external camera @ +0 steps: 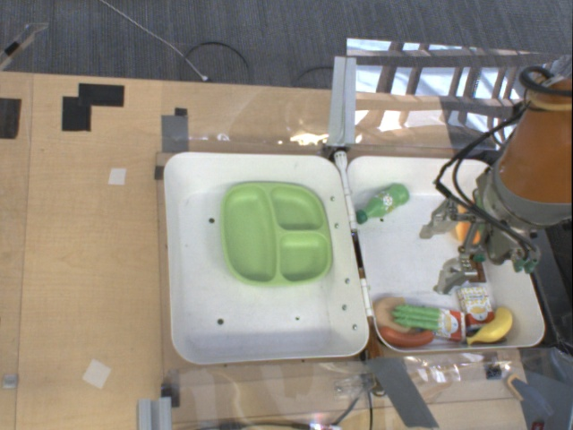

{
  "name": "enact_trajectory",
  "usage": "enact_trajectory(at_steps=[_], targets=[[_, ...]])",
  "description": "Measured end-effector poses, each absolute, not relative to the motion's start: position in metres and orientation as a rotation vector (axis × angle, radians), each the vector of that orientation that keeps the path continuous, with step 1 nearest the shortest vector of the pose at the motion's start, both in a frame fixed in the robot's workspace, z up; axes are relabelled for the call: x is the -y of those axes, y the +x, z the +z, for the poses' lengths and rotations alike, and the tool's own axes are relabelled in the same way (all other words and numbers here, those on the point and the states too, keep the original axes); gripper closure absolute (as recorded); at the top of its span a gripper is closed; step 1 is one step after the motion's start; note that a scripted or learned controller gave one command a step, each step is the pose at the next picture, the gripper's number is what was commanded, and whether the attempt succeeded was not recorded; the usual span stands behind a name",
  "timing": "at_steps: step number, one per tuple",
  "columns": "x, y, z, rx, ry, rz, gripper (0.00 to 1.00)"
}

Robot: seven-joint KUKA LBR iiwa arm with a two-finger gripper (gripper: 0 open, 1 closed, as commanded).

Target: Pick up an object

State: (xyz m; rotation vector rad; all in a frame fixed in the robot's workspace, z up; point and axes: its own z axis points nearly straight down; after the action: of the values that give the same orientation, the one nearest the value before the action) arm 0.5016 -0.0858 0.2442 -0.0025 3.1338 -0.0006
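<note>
The arm enters from three o'clock, its orange band above the wrist, and the gripper [456,251] hangs low over the right bin [394,240]. The two fingers stand apart, one near the bin's middle and one lower, with bare white floor between them; nothing sits in the gap. That open, lowered pose reads as a reach toward a pick, not a carry.

The loose things crowd the right bin's six-o'clock edge, probably because the sloped wall collects them there: a yellow banana [498,326] at about five o'clock, a small carton [475,301] just above it, a bundle of green stalks [424,317] lying across a reddish item [401,334]. The carton is the nearest candidate, just below the lower finger; it seems to stand roughly upright with its long axis running twelve to six, though the fingers partly cover it, so this is uncertain. The banana's long axis runs from eight toward two o'clock.

A green bottle [383,202] lies on its side apart from the rest at the bin's ten o'clock, its long axis running eight to two.

The left bin [192,267] bears a green divided tray [275,233], flat at its centre.
</note>
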Motion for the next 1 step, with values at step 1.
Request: enact_trajectory(at_steps=[1], targets=[[0.1003,0.5601,0.1472,-3.106,-0.448,0.001,0.00]])
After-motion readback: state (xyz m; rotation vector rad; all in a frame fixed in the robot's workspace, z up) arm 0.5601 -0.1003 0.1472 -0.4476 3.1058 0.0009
